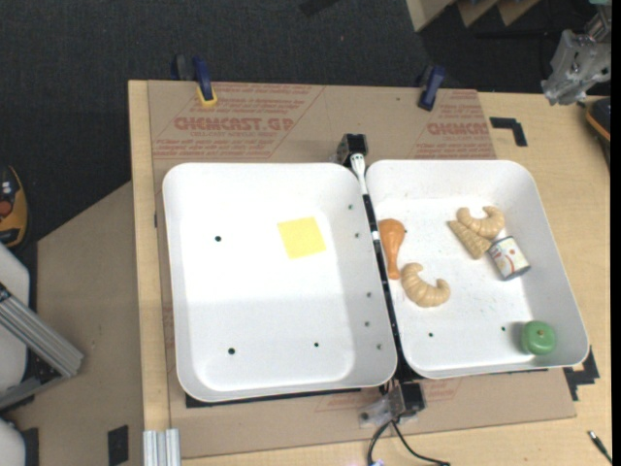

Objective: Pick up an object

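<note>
Jaws (pixel 579 61) at top right, off the bins; can't tell their state. Left bin (pixel 194 357): yellow square (pixel 301 237). Right bin (pixel 543 212): orange piece (pixel 391 241), two tan curls (pixel 425 286) (pixel 477 229), small can (pixel 507 257), green ball (pixel 539 337).

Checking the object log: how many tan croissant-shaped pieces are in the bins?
2, both in the right bin: one croissant piece toward its back beside the small can, the other nearer the divider, below the orange object.
</note>
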Controlling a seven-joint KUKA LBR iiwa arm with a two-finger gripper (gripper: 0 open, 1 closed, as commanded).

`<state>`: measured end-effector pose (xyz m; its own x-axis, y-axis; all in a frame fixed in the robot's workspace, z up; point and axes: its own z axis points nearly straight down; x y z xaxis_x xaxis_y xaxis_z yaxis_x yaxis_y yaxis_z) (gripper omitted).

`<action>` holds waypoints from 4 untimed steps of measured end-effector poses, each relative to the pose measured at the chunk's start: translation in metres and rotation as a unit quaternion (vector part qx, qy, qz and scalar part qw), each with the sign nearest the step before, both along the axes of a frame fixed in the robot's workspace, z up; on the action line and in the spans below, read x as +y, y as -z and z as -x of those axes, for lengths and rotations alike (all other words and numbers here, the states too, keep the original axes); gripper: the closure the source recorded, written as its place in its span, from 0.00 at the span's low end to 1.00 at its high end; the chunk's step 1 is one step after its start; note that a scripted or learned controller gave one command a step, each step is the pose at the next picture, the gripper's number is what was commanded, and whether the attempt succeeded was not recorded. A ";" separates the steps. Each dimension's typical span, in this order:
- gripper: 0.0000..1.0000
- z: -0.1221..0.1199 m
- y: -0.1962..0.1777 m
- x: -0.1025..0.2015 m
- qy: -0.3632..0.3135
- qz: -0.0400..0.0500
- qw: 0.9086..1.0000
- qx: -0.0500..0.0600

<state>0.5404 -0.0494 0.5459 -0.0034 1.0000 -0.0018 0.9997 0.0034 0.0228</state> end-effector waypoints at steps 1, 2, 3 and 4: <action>1.00 0.064 0.115 0.026 0.001 -0.002 1.000 0.019; 1.00 0.061 0.004 0.032 0.001 -0.001 1.000 0.004; 1.00 0.051 0.179 0.119 -0.002 -0.001 1.000 0.021; 1.00 0.035 0.253 0.105 0.003 0.000 1.000 0.017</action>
